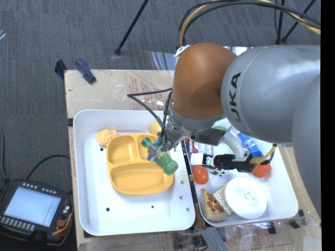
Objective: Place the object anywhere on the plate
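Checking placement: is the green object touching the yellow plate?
Cannot tell. In the camera view the green object overlaps the yellow plate's right rim below the gripper, with its height unclear.

The left bin (pixel 89 203) has open floor along its left and near sides around the yellow plate (pixel 133 174), whose right edge is crowded by the end effector (pixel 155 149) and a green bottle (pixel 167 163), while the right bin (pixel 285 203) is packed with clutter.
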`<move>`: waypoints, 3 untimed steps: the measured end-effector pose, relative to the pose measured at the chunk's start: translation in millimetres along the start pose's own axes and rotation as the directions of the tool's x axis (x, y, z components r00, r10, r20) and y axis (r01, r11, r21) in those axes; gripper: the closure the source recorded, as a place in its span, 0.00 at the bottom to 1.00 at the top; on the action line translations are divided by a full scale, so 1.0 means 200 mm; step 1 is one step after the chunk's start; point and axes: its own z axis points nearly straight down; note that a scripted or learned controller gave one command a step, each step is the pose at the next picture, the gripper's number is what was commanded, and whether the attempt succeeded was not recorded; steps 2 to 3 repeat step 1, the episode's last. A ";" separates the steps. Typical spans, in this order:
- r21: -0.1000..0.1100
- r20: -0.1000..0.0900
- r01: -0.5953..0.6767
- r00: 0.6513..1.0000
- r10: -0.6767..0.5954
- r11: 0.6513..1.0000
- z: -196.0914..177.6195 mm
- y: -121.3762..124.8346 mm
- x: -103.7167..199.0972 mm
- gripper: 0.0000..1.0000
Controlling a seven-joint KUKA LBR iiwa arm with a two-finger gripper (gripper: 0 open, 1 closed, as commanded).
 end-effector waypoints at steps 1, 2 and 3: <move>0.001 0.000 -0.001 1.000 0.001 1.000 0.00 0.00 0.00 0.00; 0.001 0.000 -0.001 1.000 0.001 1.000 0.00 0.00 0.00 0.00; 0.001 0.000 -0.001 1.000 0.001 1.000 0.00 0.00 0.00 0.00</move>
